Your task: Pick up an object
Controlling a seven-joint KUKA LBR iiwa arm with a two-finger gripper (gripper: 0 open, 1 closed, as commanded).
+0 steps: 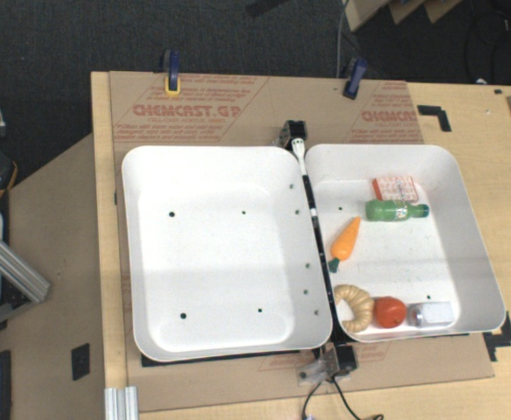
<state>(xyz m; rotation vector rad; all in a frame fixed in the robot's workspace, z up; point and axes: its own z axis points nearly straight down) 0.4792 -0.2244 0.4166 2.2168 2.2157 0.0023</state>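
Observed from the fixed overhead camera, looking down at a slant.

Noted a brown cardboard sheet with red "CHEMCAST" print (pixel 194 108) on the light wooden counter (pixel 98 234), pinned at its far edge by a blue clamp with a yellow tip (pixel 171 70) on the left and a plain blue clamp (pixel 354 76) on the right.

Found the two bins touching along their inner rims: shallow white left bin (pixel 150 182), shallow white right bin (pixel 452 243). Saw a black clip at the far end of the seam (pixel 293 133) and another at the near end (pixel 343 357). Counted a few small dark dots on the left bin's floor.

Logged all candidate objects in the right bin:
- Small pink-and-white printed box (pixel 395 187), far side, lying flat.
- Green plastic bottle with a pale label (pixel 395 211), on its side just near of the box, touching it or almost so; could not tell which.
- Orange toy carrot with a green stub (pixel 346 239), tilted, close to the left wall, apart from the bottle.
- Beige ring-shaped toy pastry (pixel 354 307), near-left corner.
- Red round ball-like toy (pixel 389 311), touching the ring's right side.
- Small pale grey-and-white container (pixel 432 314), on its side just right of the red toy, against the near rim.

Recorded nothing lifted: every object resting on the bin floor.

State of the hand: could not tell, wide or narrow.
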